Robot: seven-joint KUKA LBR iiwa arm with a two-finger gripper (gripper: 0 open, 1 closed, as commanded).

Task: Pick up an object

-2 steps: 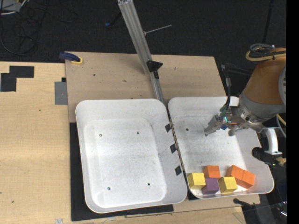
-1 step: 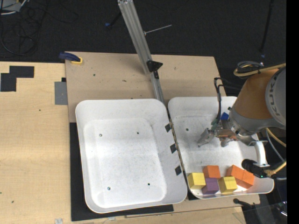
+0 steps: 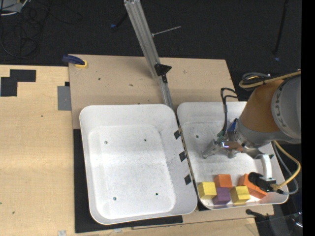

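My gripper (image 3: 220, 153) hangs over the middle of the right bin (image 3: 197, 119). Its fingers are spread open and nothing sits between them. Several small blocks lie along that bin's near edge, below the gripper: a yellow block (image 3: 207, 189), an orange block (image 3: 223, 181), a purple block (image 3: 223, 196), a second yellow block (image 3: 240, 194) and an orange piece (image 3: 254, 187) at the right. The gripper is apart from all of them.
The left bin (image 3: 98, 132) lies beside the right one, with black clips (image 3: 182, 155) along the shared rim. A slanted metal rail (image 3: 145, 38) rises behind the bins. The arm's body covers the right bin's right side.
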